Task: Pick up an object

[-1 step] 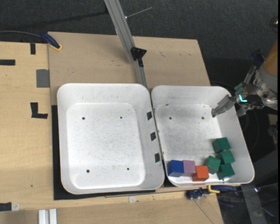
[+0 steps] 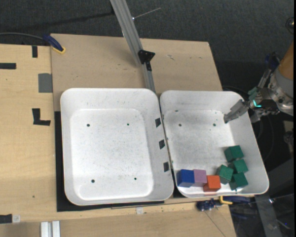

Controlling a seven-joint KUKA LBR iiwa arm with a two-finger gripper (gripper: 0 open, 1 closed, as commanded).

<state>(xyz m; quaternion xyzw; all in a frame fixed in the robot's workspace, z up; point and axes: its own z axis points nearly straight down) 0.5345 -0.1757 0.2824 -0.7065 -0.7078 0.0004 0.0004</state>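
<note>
White plastic bins sit side by side on the wooden bench [image 2: 19, 147]: left bin [image 2: 69, 102] and right bin [image 2: 187, 98], their inner rims touching along the middle. Right bin holds all the blocks, clustered in its near right corner. Along the near wall, from left: blue block [image 2: 186, 177], pale purple block [image 2: 200, 176] touching it, orange block [image 2: 213, 182] just beside the purple one. Green blocks [image 2: 235, 167] form a loose pile further right, four or so, some tilted, running from the bin floor toward the right wall; the lowest ones sit just beside the orange block. Gripper [image 2: 233, 114] is at the far right rim of the right bin, entering from the right, with a grey finger [image 2: 235, 111] slanting down over the rim toward the bin floor. Cannot tell from this view how the tool is set, wide or narrow; nothing visible between its tips. Gripper is well apart from the block cluster. Arm wrist [image 2: 281, 90] sits off the bench edge. Slanted metal bar [image 2: 130, 28] crosses the far bench
</note>
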